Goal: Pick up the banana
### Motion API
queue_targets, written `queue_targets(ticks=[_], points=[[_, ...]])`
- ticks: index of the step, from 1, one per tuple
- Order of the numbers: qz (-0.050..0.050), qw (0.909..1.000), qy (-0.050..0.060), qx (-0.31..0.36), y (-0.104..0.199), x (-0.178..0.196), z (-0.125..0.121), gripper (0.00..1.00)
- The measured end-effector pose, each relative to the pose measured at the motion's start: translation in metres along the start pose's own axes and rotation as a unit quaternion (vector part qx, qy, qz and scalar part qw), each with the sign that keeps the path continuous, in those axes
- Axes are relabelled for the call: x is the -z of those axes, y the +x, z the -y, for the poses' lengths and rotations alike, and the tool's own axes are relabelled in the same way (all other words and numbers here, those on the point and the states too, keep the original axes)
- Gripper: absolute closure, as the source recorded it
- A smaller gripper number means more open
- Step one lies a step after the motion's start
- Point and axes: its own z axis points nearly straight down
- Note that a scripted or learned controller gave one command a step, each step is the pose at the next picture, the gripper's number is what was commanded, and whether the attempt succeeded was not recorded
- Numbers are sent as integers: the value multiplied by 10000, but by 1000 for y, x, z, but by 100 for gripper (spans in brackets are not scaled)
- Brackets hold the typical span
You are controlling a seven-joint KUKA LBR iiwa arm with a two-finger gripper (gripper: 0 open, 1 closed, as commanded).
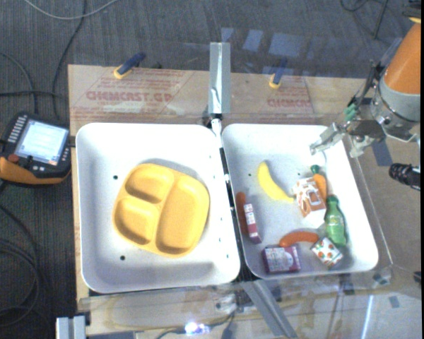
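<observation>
the banana (271, 183) was left lying free in the right bin (297, 134); the hand (333, 137), seemingly released, was held above it.

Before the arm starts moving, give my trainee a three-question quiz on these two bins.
1. True or false: the banana lies in the right bin.
2. What sits in the left bin? A) a green bottle B) a yellow divided tray C) a carrot
3. Fill in: the claw hovers over the right bin's ____ corner in the camera view.

Key: 1 true. 2 B, the yellow divided tray. 3 upper right; it holds nothing.
</observation>
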Motion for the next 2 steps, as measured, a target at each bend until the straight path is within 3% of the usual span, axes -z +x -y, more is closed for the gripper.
queue_targets(ticks=[1, 2], points=[[-4, 9969, 1, 780, 23, -112, -6, 0], [-12, 9995, -15, -313, 33, -135, 10, 0]])
